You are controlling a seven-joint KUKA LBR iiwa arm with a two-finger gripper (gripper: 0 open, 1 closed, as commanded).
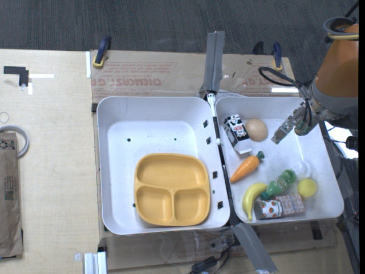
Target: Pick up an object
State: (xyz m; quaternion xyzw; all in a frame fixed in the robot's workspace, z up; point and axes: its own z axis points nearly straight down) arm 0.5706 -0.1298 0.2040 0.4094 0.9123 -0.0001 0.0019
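1. Can (268,209), lying on its side at the near edge of the right bin (333,182), with a flat packet (293,203) touching it. Crowded; a poor first choice.
2. Banana (251,197), curved along the can's left side, touching it. Little room for fingers.
3. Green bottle (282,181) and yellow ball (307,188), just behind the packet. The ball would likely roll out of a pinch.
4. Carrot (246,168), lying slantwise near the divider with bare floor around it. Probably the best target: close across its narrow width, near the thick middle.
5. Small carton (236,131) and egg-shaped item (256,129), touching, toward the far side.
6. Gripper (282,134), hanging above the right bin's far right part, holding nothing. Jaw state: cannot tell. Advice: centre over one item, then descend straight.
7. Yellow divided tray (172,189), in the left bin (114,170); too broad to pinch.
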